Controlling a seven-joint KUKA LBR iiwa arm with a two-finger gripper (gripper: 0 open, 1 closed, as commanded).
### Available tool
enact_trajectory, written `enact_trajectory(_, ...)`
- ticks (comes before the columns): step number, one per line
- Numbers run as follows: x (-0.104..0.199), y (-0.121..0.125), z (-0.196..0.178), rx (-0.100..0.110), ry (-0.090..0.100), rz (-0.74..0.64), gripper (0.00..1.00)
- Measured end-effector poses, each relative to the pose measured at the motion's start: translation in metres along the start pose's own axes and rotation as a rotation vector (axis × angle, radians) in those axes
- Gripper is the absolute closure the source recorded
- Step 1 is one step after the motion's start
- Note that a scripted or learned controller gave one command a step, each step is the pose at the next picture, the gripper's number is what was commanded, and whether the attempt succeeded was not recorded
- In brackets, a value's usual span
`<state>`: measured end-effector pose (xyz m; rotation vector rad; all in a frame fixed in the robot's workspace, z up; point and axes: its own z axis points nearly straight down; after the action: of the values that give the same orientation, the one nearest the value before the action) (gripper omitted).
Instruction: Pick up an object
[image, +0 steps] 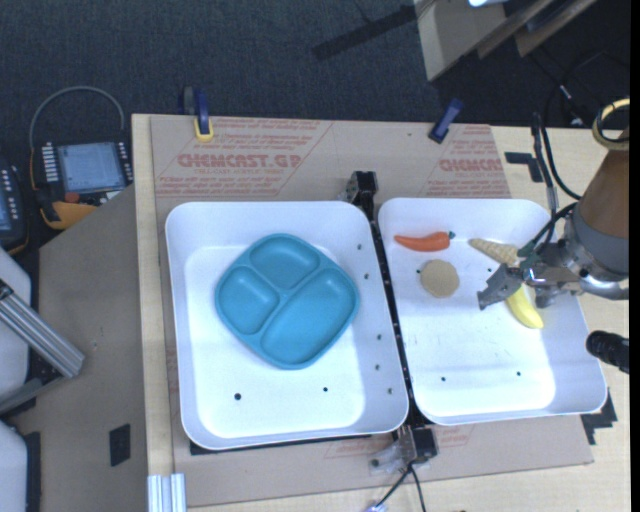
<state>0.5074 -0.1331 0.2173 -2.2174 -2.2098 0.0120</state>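
Dark blue carpet all around, and in the middle a wooden bench (150, 300) with red lettering printed along its far side. Two shallow white bins sit on it side by side. The left bin (200, 400) has a blue divided plate (287, 298) in it, three compartments, sitting a bit skewed.

The right bin (480, 390) is where the small stuff is: a red chili pepper (423, 240) near the far wall, a round tan cookie-looking thing (438, 278) just in front of it, an ice cream cone (497, 250) lying on its side to the right of the pepper, and a yellow banana (524, 309) near the right wall.

The arm (608, 215) comes in from the right, orange band above the grey wrist, and leans down and to the left into the right bin. The gripper (508, 283) hangs low over the floor of the bin, right between the cone and the banana, with the banana partly tucked under it. Fingers look dark and splayed out, but honestly I can't tell whether they're parted or closed on anything, it's too cluttered there.
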Motion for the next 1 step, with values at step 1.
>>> enact_trajectory(1, 0.0003, 0.0028, -0.0063, -0.013, -0.002, -0.004, 0.0)
